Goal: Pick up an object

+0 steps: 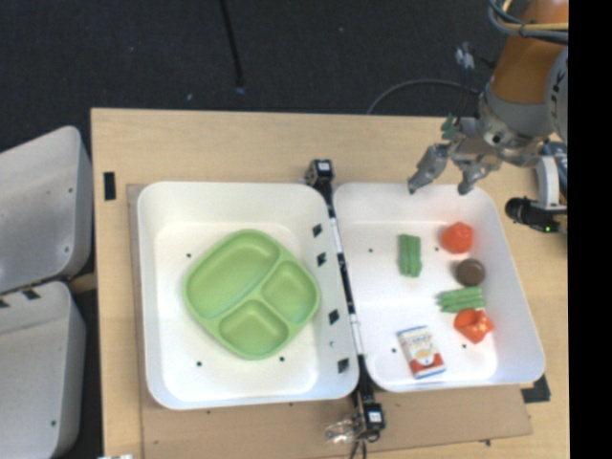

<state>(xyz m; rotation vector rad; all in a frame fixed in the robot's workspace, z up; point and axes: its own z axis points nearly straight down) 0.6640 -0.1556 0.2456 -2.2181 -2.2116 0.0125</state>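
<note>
We see the gripper [444,173] hanging over the far edge of the right bin [382,352], fingers spread apart and gripping nothing. Below it lie a green pickle [409,254], red tomato [457,238], brown ball [469,273] and small carton [420,351]; a green divided plate [251,293] sits in the left bin [163,352]

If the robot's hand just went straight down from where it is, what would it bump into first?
Probably the far edge of the right bin. The hand hangs open, pointing down over that back rim. The red toy lies nearer, but depth is hard to judge here.
</note>
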